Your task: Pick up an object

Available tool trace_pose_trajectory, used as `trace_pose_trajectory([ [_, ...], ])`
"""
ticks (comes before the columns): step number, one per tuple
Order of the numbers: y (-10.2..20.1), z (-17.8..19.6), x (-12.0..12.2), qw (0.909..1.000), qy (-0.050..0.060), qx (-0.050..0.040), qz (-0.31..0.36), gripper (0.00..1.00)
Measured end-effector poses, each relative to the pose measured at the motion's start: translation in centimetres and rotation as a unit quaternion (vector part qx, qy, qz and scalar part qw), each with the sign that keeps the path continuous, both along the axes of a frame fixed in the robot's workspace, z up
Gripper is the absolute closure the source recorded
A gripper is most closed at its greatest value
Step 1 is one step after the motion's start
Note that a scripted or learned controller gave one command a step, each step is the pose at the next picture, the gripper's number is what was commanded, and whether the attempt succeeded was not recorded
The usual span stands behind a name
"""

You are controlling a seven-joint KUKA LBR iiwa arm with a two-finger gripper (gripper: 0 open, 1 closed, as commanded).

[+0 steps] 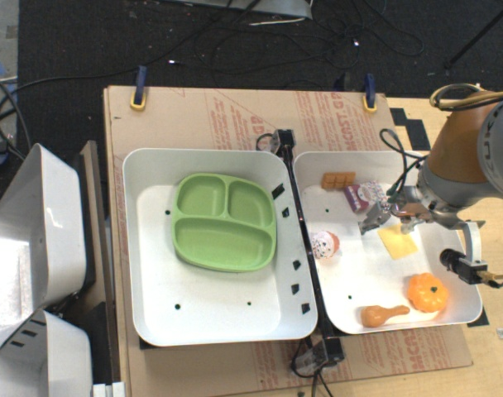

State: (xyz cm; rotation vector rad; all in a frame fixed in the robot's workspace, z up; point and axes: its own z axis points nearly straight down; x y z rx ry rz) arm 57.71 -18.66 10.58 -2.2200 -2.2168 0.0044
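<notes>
The right bin (351, 321) holds several small objects. A yellow wedge (398, 243) lies near its middle, an orange pumpkin (426, 293) and an orange gourd (383, 313) lie at the front. An orange waffle piece (337, 179) and a purple-and-white packet (364, 194) sit at the back, and a white-and-red ball (323, 243) rests by the left wall. My gripper (382, 214) hangs low over the bin, just above the yellow wedge and right of the packet. Nothing shows held in it.
The left bin (152, 304) carries a green divided plate (225, 222). A black divider with clips runs between the bins (299, 238). The arm's orange band (457, 151) and a black wrist part (462, 265) overhang the right bin's right side.
</notes>
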Motion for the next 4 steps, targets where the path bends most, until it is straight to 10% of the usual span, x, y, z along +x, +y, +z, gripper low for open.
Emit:
trace_pose_trajectory([
  [1,0.1,-1.4,0.0,1.0,-0.001,-0.0005,0.0,0.0],
  [2,0.1,-0.3,0.1,1.0,-0.003,-0.0009,0.0,1.0],
  [4,0.9,9.0,-0.9,1.0,-0.005,-0.0014,0.002,1.0],
])
